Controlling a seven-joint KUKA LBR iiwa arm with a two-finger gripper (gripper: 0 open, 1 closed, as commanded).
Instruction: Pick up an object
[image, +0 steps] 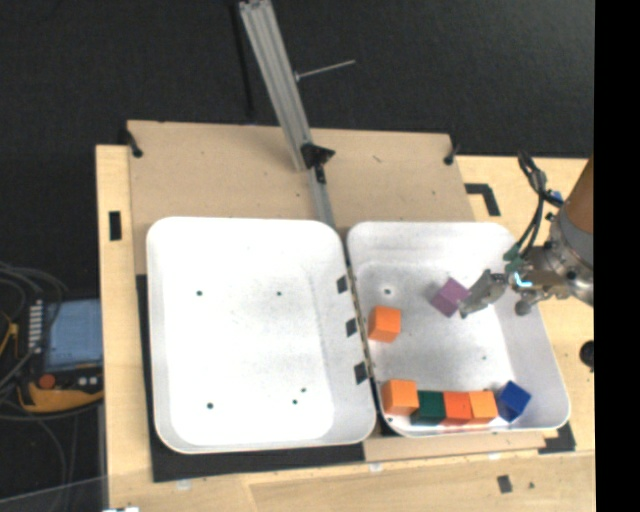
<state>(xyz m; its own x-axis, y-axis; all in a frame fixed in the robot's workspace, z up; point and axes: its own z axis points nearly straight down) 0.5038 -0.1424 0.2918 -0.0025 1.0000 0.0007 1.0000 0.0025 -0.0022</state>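
In the right bin (420, 240) a purple block (450, 296) sits tilted near the middle. My gripper (479, 295) reaches in from the right and its tip is right beside the purple block, on its right side; whether they touch is unclear. An orange block (385, 324) lies by the bin's left wall. Along the front wall stands a row: an orange block (402, 396), a green block (431, 407), two more orange blocks (458, 405) (483, 404) and a blue block (513, 399).
The left bin (250, 330) lies beside the right one, with a few dark specks on its floor. A metal rail (285, 95) slants down from the top to the gap between the bins. Cables and a blue device (75, 335) lie off the bench's left edge.
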